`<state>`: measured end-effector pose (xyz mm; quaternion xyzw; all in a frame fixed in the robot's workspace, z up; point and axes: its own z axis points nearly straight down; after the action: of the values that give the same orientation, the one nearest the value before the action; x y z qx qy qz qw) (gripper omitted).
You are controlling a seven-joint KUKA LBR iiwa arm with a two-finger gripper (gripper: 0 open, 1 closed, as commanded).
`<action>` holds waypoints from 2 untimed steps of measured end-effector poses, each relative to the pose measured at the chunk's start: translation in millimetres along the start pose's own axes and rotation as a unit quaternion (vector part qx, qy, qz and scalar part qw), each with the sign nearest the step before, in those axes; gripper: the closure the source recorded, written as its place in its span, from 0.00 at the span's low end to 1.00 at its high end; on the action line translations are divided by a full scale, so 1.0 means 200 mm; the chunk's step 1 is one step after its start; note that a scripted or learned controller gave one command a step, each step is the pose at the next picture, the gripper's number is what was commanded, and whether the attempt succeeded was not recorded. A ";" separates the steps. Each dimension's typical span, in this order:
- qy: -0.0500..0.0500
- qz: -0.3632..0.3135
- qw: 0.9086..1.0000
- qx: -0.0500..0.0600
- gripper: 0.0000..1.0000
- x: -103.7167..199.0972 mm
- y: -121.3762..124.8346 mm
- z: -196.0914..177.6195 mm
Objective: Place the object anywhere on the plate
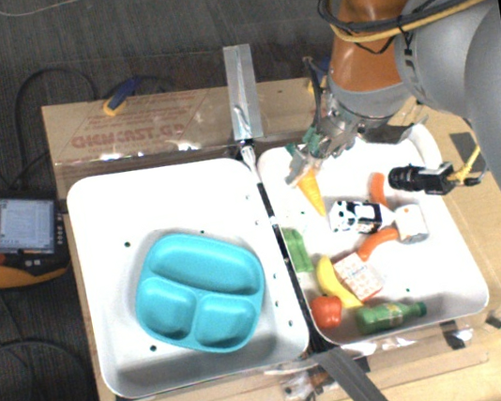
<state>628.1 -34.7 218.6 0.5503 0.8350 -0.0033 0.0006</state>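
Observation:
A blue plate [201, 291] with three compartments lies in the left bin [102, 220], nothing on it. My gripper [300, 169] is over the far left corner of the right bin [447, 238], close to the divider. It is shut on the top end of a yellow-orange carrot [312, 194], which points down and toward the front from the fingertips [310, 148]. Whether the carrot's tip touches the bin floor I cannot tell.
The right bin also holds a black-and-white cow toy [352, 217], an orange piece [378, 188], a white block [410, 222], a green pod [296, 249], a banana [330, 281], a tomato [326, 311], a green bottle [390, 315] and a patterned box [358, 275]. A handheld pendant [16, 232] lies left of the bench.

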 end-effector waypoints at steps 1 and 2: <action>0.003 0.071 0.997 0.001 1.00 0.44 -0.06 0.18; 0.003 -0.043 0.999 0.000 1.00 0.77 -0.05 0.18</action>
<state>557.6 103.5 181.3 0.5142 0.8577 -0.0016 -0.0019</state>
